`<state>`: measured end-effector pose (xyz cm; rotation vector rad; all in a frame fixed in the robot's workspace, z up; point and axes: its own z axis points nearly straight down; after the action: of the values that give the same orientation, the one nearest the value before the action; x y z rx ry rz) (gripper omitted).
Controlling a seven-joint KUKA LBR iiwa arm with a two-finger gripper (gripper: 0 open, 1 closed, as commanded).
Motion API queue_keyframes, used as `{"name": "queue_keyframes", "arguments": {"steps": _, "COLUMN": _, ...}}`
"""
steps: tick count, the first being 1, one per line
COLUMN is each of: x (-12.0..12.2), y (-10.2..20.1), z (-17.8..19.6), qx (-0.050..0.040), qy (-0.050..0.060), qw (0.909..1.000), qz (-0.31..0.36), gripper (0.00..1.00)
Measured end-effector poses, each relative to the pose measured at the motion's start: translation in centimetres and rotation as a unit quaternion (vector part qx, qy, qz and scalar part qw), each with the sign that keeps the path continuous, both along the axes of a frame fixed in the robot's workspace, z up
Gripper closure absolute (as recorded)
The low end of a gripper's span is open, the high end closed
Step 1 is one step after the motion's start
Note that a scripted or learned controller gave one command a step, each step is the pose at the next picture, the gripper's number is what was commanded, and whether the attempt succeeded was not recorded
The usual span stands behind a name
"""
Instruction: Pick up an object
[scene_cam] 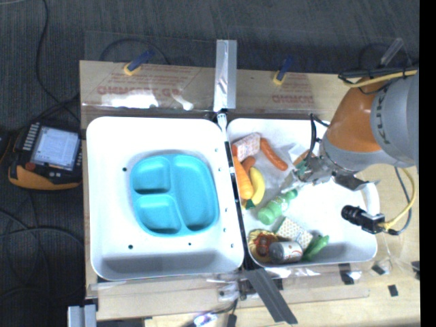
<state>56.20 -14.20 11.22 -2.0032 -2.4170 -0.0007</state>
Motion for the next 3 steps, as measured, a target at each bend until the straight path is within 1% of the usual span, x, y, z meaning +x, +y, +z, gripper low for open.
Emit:
{"name": "queue_keyframes", "arguments": {"steps": 1, "x": 0.7, "y": -3.1, "z": 0.7, "qx": -0.0012, "qy": 0.000, "qw": 0.9993, "qz": -0.036, "gripper": 1.00}}
{"name": "queue_keyframes", "arguments": {"steps": 2, "x": 5.0, "y": -0.2, "z": 8.8, "qx": -0.0026, "qy": 0.000, "qw": 0.9959, "qz": -0.091, "gripper": 1.00}}
{"name": "queue_keyframes", "arguments": {"steps": 3, "x": 5.0, "y": -0.3, "z": 8.8, "qx": -0.0030, "qy": 0.000, "qw": 0.9958, "qz": -0.091, "gripper": 0.00}}
